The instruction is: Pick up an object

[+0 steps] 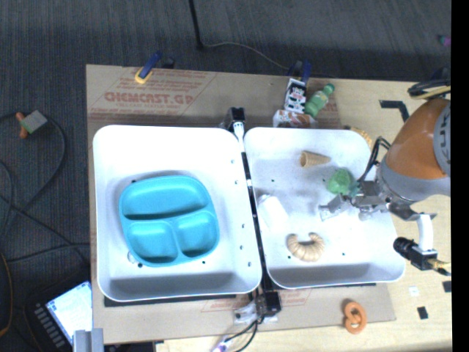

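From my feed the light is even and fairly bright, coming from overhead. The two white bins [176, 141] nearly wash out, their walls hard to tell from their floors. The blue tray [170, 218] throws a soft, narrow shadow along its lower edge. The dark carpet [73, 20] stays dim and grainy. The whole picture is a bit soft; print on the desk [150, 97] reads only faintly.

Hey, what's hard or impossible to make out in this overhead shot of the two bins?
- End effector: camera view, small and blurred over the right bin; open or shut cannot be told.
- Green object: blurred beside the end effector; touching or apart unclear.
- Arm: cut off by the right edge.
- Blue divided tray covers the left bin's floor beneath it.
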Available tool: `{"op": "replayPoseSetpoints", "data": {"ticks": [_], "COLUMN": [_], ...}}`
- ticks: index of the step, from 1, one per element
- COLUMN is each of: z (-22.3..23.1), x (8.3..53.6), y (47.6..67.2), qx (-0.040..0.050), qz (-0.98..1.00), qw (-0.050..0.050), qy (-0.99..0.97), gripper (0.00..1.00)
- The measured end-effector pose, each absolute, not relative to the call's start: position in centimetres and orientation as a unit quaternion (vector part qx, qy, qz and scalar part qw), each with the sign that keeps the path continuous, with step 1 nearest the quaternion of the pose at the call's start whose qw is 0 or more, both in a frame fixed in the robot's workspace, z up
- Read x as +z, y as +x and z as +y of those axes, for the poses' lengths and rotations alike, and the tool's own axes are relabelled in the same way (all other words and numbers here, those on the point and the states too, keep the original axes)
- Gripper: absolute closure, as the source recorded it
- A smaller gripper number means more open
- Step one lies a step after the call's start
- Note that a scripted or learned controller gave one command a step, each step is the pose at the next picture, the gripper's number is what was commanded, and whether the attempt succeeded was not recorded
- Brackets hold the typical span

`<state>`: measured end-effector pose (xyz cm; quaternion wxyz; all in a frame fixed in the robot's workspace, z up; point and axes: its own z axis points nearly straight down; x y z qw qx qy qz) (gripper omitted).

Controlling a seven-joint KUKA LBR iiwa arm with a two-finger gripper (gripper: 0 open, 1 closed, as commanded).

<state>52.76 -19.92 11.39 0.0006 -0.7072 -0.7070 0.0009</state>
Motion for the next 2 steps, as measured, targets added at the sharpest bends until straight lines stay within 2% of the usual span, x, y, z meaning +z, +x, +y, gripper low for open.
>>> {"op": "replayPoseSetpoints", "data": {"ticks": [1,2], "z": [-21.24,-21.99], "x": [9.15,10.01], "y": [59.61,59.56], "qx": [-0.0081,-0.0041], "qz": [-0.710,-0.709], "qw": [0.008,-0.004], "qy": [-0.704,-0.705], "gripper": [0.00,1.00]}}
